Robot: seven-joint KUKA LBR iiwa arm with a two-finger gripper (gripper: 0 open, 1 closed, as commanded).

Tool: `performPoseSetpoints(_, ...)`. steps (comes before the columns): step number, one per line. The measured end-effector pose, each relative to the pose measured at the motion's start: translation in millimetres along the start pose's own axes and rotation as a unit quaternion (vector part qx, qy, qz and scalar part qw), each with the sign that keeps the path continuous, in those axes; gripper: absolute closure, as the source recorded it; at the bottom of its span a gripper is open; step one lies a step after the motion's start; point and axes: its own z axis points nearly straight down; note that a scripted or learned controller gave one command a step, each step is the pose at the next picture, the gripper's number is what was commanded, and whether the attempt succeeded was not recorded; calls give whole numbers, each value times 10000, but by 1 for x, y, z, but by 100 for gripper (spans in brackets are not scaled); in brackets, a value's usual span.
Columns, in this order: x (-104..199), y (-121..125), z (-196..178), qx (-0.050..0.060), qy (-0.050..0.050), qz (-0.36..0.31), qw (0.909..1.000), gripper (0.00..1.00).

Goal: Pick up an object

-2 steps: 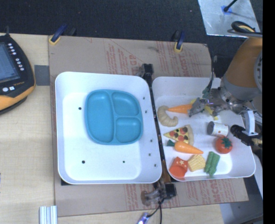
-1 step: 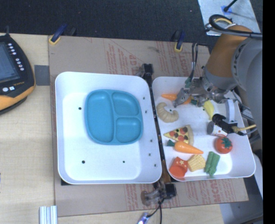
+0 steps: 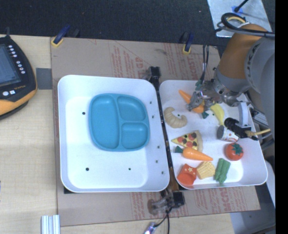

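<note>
My gripper [image 3: 199,103] is low over the far part of the right bin [image 3: 251,179]. It sits between a small orange carrot piece [image 3: 184,95] on its left and a yellow banana [image 3: 217,114] on its right. An orange bit [image 3: 198,110] shows just beneath the gripper, and whether it is gripped is unclear. Nearer in the same bin lie a beige croissant [image 3: 174,117], a pizza slice [image 3: 189,140], a whole carrot [image 3: 197,155], a red tomato [image 3: 234,151], a red pepper [image 3: 186,174], a yellow corn piece [image 3: 206,169] and green beans [image 3: 222,170].
The left bin [image 3: 71,130] holds a blue divided plate [image 3: 118,122]. A teach pendant [image 3: 7,79] lies on the bench at the far left. Clamps [image 3: 185,42] hold the cardboard at the back edge.
</note>
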Motion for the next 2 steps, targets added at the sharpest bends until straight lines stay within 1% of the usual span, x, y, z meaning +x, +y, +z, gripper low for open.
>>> performPoseSetpoints(1,75,-118,-118,-27,9,2,10000,100)
performPoseSetpoints(2,110,-168,-134,-14,7,1,10000,100)
